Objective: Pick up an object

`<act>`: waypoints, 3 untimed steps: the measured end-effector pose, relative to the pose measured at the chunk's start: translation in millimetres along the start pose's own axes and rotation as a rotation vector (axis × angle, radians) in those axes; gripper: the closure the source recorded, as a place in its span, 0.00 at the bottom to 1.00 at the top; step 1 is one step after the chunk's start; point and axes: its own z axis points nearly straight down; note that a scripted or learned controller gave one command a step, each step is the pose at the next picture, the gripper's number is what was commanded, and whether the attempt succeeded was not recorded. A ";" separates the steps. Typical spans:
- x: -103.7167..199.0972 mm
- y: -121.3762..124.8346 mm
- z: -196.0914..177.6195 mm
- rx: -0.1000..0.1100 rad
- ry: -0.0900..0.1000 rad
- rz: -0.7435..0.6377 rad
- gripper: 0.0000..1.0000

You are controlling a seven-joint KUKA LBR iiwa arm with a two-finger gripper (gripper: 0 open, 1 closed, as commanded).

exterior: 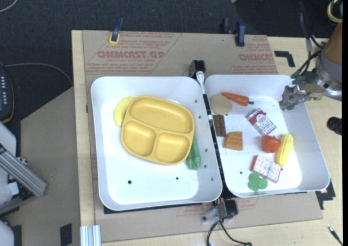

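Hand [289, 99] sits over the right bin's [312, 130] far right rim; we can't tell its grip state. Nearest candidate: carrot [236, 98] (far end), apart from it.

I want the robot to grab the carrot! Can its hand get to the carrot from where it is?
Probably yes. The hand sits over the right bin's far right rim, and the carrot lies uncovered near the far edge, with only bare bin floor between them.
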 end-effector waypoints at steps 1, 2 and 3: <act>56.9 -6.0 -9.8 0.000 0.001 -0.002 1.00; 108.8 1.1 -6.0 0.001 0.001 -0.002 1.00; 163.9 -5.0 -13.8 0.000 0.001 -0.002 1.00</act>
